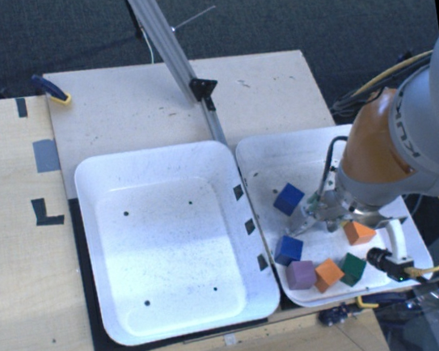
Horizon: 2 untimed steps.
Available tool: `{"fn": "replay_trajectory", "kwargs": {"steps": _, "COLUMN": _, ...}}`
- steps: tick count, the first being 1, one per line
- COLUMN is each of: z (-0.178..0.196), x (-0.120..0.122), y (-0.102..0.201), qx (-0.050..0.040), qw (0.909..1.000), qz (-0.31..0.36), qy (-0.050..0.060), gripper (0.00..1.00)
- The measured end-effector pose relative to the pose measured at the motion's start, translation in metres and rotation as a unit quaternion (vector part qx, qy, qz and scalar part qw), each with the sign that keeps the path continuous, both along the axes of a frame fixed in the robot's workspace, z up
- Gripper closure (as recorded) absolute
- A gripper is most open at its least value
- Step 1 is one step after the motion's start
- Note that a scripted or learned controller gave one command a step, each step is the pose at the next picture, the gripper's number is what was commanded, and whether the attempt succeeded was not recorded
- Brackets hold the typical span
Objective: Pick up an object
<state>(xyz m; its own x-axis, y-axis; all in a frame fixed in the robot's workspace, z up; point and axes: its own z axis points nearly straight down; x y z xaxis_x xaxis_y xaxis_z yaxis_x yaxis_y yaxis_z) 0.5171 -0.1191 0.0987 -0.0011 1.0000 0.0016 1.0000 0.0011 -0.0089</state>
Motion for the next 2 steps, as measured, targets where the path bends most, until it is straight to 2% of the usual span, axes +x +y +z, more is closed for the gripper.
{"fn": "replay_trajectory", "kwargs": {"steps": 1, "z": 0.013, "x": 0.002, "y": 0.000, "qx": 0.0003, "qw": 1.0000, "qz": 0.001, "qy": -0.002, "gripper": 1.00}}
{"fn": "replay_trajectory", "kwargs": {"steps": 2, "z": 0.057, "x": 0.008, "y": 0.004, "qx": -0.0007, "qw": 1.0000, "qz": 0.000, "qy": -0.006, "gripper": 1.00}}
